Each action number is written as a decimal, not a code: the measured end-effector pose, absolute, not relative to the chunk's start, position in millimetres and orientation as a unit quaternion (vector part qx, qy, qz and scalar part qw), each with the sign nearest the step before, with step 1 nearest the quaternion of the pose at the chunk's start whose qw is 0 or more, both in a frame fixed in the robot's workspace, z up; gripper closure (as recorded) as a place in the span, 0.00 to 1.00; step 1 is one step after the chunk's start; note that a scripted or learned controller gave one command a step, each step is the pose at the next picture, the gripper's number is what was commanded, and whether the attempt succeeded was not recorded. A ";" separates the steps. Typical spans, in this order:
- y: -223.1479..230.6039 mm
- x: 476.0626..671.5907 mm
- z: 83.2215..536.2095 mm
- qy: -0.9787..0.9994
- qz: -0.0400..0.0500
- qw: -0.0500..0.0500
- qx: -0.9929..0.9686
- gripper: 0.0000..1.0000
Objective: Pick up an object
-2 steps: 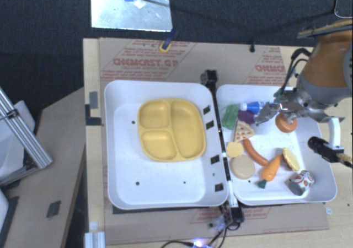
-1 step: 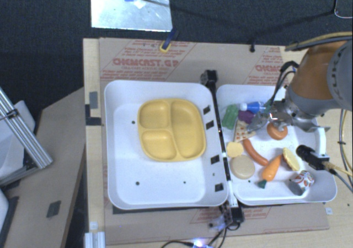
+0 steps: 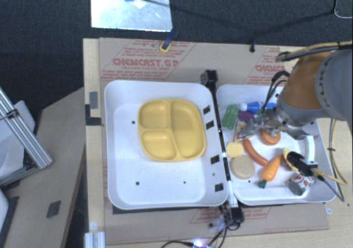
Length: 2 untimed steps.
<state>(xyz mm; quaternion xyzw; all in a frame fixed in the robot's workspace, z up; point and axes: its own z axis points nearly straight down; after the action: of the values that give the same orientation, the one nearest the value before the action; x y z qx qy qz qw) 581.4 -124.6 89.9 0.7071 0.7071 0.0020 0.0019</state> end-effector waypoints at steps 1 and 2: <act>-125.3 584.1 104.7 0.707 0.005 0.006 0.707 1.00; -131.9 585.8 167.1 0.708 0.002 0.003 0.706 1.00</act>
<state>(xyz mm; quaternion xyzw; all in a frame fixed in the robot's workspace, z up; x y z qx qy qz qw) 585.8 -131.9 167.1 0.7060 0.7082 0.0016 0.0027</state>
